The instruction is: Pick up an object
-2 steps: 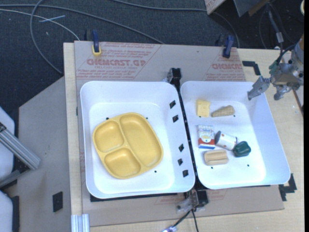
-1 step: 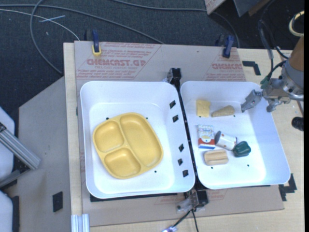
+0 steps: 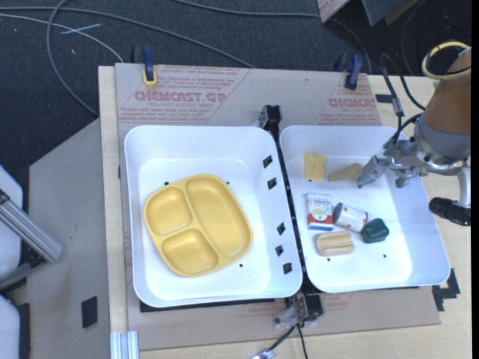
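Note:
The right bin (image 3: 419,264) holds several small items. A yellow square piece (image 3: 315,167) and a tan wedge (image 3: 344,173) lie at its far side. Nearer the front are a small white carton with red and blue print (image 3: 319,209), a white cylinder (image 3: 349,216), a dark green lump (image 3: 375,231) and a tan bun-shaped piece (image 3: 334,243). My gripper (image 3: 369,174) hangs low over the far part of this bin, just right of the tan wedge and close to it. I see nothing lifted off the bin floor.
A yellow three-compartment plate (image 3: 197,223) lies in the left bin (image 3: 142,163). Black clips run along the divider (image 3: 281,200) between the bins. The arm's wrist (image 3: 441,137) stands over the right bin's far right corner. Blue clamps (image 3: 149,67) hold the board's back edge.

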`<state>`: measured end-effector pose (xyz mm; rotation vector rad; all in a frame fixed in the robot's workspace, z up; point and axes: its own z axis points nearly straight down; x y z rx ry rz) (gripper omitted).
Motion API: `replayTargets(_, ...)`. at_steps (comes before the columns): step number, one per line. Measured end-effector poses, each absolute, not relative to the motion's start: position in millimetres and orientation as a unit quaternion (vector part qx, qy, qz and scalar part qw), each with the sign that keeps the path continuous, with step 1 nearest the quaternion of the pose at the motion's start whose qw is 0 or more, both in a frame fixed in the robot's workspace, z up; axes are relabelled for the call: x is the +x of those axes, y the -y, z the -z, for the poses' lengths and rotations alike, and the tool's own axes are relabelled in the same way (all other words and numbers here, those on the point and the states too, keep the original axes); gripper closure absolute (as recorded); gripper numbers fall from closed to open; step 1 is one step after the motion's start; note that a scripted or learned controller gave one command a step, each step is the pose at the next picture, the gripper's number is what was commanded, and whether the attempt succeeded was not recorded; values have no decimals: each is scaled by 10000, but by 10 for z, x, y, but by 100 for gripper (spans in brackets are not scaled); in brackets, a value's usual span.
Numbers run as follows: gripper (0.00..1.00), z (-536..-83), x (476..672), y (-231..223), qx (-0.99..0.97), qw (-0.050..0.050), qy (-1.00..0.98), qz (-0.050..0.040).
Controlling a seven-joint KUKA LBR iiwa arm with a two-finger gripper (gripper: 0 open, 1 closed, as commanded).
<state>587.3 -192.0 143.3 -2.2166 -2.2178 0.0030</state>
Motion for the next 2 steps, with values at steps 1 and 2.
replayTargets(1,0,-916,5873,1913,-7069,20,7073,-7)
replayTargets(2,100,-1050,5884,1915,-7071,1,7072,7)
